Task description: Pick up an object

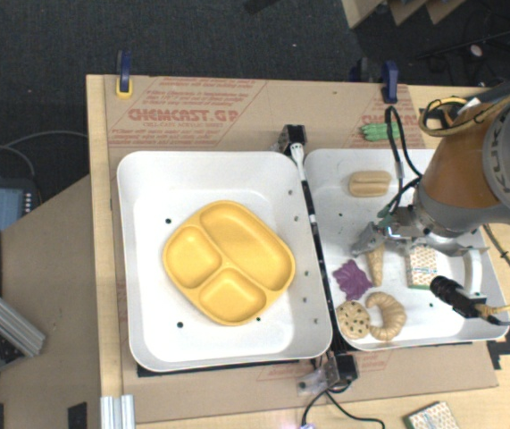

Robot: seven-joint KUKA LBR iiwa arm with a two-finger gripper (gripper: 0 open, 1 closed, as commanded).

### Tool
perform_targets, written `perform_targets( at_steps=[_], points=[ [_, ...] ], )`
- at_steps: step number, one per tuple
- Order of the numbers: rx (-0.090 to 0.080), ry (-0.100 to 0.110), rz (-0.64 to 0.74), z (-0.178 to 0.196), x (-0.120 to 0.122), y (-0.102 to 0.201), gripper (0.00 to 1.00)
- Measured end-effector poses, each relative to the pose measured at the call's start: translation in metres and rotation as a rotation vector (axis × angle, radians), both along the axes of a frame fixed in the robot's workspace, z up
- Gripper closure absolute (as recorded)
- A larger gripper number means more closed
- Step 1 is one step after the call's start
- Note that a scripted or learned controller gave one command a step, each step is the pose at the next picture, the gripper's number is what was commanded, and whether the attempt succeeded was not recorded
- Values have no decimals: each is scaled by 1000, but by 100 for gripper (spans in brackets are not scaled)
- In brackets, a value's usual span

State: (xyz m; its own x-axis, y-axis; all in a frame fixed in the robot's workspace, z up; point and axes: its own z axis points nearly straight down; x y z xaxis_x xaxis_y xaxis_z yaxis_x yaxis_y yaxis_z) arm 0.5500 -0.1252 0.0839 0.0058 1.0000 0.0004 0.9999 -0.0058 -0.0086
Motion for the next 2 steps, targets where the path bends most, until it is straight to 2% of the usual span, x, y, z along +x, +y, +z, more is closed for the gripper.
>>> perform_targets(
  at_steps=[1,2],
  points=[
    [-1,-10,5,11,4,3,100],
    [5,-20,19,108,13,117,100]
  ],
)
